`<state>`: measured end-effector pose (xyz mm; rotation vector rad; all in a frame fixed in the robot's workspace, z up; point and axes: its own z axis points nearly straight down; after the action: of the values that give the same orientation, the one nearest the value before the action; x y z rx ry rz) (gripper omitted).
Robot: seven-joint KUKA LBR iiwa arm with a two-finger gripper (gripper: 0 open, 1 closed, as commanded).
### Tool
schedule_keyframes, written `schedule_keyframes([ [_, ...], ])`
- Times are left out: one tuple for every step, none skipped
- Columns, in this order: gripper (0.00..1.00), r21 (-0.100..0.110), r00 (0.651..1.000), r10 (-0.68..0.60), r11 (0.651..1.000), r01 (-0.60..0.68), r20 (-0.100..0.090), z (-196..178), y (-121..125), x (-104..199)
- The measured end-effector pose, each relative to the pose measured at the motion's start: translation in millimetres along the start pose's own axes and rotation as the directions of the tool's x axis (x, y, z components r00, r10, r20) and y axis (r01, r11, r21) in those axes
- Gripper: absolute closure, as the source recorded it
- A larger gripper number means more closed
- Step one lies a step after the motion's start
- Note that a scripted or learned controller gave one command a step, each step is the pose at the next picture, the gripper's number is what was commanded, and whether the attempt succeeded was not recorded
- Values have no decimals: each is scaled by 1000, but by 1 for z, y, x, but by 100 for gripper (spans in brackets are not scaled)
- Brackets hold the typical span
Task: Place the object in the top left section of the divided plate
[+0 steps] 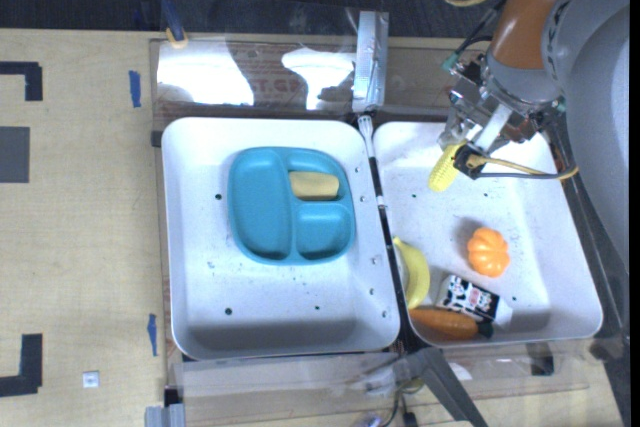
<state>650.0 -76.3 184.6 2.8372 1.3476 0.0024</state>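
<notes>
A blue divided plate [262,205] lies in the left bin [190,255]. A tan-yellow oblong piece [314,185] rests in the plate's upper right section as this view shows it. My gripper [462,147] hovers over the upper left part of the right bin [560,245]. A yellow corn cob [443,170] sits right at its tip, on its lower left side. Whether the cob is gripped or lying on the bin floor is unclear.
In the right bin lie an orange round fruit [488,251], a yellow banana [414,273], a black-and-white box [470,297] and an orange-brown sausage-shaped item [445,322]. A clear panel and a metal bar [370,60] stand behind the bins.
</notes>
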Motion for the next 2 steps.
schedule_keyframes([
  [100,6,990,143,990,-143,5,96,8,-19],
  [100,-2,997,73,997,-73,-1,-21,7,-31],
])
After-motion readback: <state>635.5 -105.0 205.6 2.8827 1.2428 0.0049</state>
